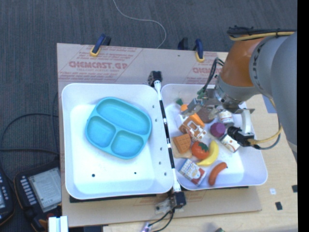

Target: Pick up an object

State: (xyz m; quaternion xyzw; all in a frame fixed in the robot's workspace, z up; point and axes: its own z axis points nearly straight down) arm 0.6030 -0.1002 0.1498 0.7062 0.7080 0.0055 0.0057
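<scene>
Toys crowd the right bin point(251, 175), all small play food. Your likeliest pick is the orange carrot-like piece point(194, 119), lying just below the gripper point(202, 104) near the bin's upper left. It looks like light, rigid, smooth plastic, so expect it to slip; take it across its narrow width, not along its length. Beside it sit a purple plum-shaped toy point(217, 129), a waffle square point(182, 142), a red tomato point(200, 150), a yellow banana point(211, 154), a sausage point(217, 172) and a small printed carton point(190, 169). These pack close, several touching, so a closing grip may nudge neighbours. You cannot tell from this angle whether the gripper is parted or closed, and nothing is visibly held. The left bin point(72, 129) holds a blue divided plate point(118, 127), well apart from the arm point(260, 62).
</scene>
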